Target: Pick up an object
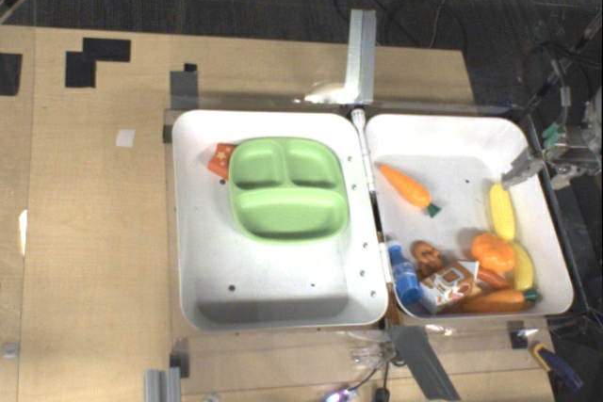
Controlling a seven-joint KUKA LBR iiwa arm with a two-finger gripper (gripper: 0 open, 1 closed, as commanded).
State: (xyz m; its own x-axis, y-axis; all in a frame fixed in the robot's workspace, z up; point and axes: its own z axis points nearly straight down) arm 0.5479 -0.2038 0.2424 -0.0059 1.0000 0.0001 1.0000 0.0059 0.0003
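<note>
The right bin [452, 141] holds an orange carrot [405, 185] near its left wall and a yellow corn-like piece [502, 210] by its right wall. Heaped in its front corner are an orange fruit [493, 251], a second carrot [492, 301], a small printed box [450, 282], a blue bottle [403, 276] and a brown item [426, 254]. My gripper [526, 168] hangs at the bin's right rim, just above and to the right of the yellow piece. Nothing shows in its grasp.
The left bin [203, 278] carries a green divided plate [287, 186] with a small red item [220, 161] at its back-left edge. A metal post [361, 56] stands behind the wall between the bins. Cables and arm hardware [575, 122] crowd the right side.
</note>
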